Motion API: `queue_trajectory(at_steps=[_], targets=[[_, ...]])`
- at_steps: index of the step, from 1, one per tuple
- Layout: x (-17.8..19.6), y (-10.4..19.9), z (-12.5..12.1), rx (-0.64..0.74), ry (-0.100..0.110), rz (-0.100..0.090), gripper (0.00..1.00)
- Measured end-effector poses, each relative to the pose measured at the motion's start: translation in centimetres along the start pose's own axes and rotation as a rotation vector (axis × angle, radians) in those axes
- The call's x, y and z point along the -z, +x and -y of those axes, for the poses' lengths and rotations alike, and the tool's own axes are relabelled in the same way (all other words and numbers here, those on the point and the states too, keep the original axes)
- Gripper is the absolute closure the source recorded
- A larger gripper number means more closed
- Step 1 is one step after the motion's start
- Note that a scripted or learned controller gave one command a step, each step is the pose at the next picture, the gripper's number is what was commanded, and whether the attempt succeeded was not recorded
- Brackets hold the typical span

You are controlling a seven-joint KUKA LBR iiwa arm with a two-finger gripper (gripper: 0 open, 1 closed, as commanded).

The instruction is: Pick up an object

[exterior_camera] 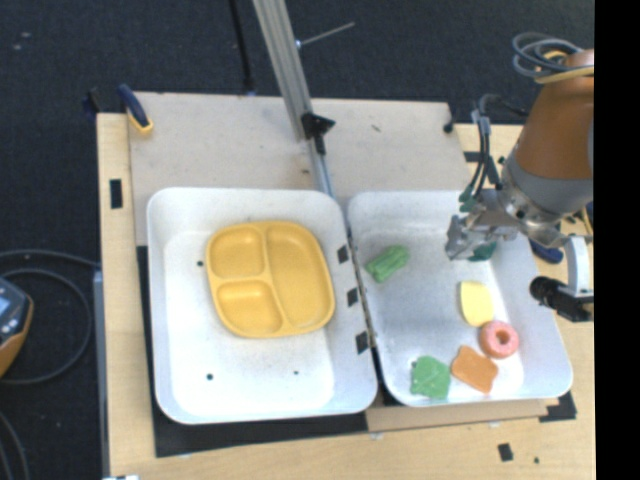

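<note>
Over the right bin [420,213], the pincer [468,243] hovers; whether it's apart or together, I cannot tell.

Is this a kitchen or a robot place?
Probably a robot lab, not a kitchen. A grey and orange robot arm reaches over two white bins on a wooden bench, and the food, like the pink donut, looks like toys.

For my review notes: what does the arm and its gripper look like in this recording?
The arm shows a broad orange band above a grey wrist section. Thin dark and greenish cables run down its side to the gripper, a small grey metal assembly with a bit of green showing at it. A loop of light grey cable sits above the orange band near the top right.
</note>
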State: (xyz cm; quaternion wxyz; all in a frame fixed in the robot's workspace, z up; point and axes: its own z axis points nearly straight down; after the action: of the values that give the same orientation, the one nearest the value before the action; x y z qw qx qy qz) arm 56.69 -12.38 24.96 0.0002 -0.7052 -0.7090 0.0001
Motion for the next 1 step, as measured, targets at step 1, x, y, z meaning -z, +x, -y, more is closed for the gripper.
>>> queue_trajectory(at_steps=[1], targets=[[-1.05,5.48,0.71,0.001,0.0,-0.001,1.0]])
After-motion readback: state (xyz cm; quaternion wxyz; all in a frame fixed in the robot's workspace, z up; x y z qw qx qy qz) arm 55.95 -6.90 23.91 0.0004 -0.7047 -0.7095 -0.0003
